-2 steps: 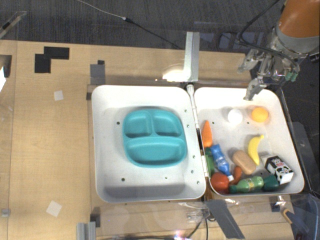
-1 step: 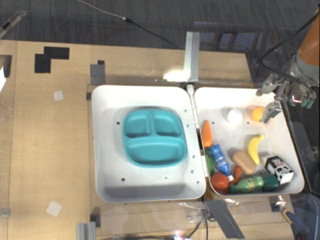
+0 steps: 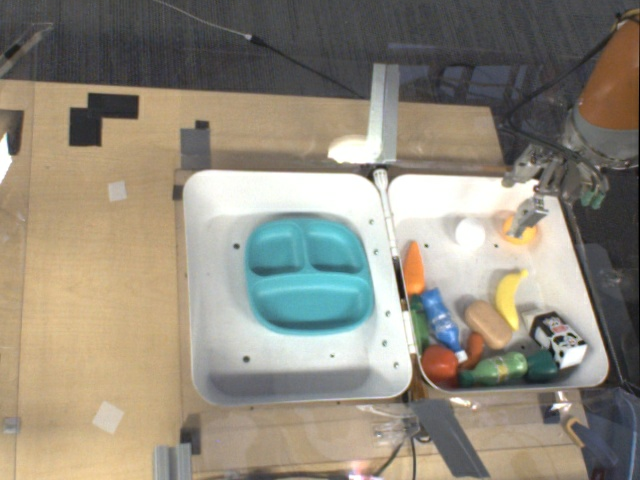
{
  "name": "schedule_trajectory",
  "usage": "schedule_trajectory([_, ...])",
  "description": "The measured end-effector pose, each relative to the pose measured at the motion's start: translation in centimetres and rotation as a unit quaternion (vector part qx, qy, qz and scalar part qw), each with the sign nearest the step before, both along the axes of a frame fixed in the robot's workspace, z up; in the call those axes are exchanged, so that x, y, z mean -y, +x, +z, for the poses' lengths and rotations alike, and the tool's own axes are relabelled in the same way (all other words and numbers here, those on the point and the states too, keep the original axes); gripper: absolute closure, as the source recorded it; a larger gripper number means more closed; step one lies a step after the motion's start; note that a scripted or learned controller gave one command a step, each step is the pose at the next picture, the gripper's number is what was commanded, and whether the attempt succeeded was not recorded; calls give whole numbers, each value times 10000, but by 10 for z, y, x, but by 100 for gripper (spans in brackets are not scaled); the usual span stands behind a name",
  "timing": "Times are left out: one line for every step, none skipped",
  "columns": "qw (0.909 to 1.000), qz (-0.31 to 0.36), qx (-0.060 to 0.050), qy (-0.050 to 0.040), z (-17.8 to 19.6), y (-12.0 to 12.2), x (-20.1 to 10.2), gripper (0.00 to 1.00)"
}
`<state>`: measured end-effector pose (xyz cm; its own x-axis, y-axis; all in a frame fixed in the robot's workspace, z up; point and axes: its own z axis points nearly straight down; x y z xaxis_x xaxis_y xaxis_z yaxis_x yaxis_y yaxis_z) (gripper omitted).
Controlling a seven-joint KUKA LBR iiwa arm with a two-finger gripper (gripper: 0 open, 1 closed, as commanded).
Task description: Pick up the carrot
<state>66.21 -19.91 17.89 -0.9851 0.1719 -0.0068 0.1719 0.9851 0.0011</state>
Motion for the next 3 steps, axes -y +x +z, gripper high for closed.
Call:
schedule_trajectory([9999, -120, 52, -17, -52, 4, 0, 0])
schedule_trajectory([9964, -850, -19, 14, -92, -7, -80, 0])
schedule_trajectory([9842, -1772, 61, -29, -89, -34, -107, 0])
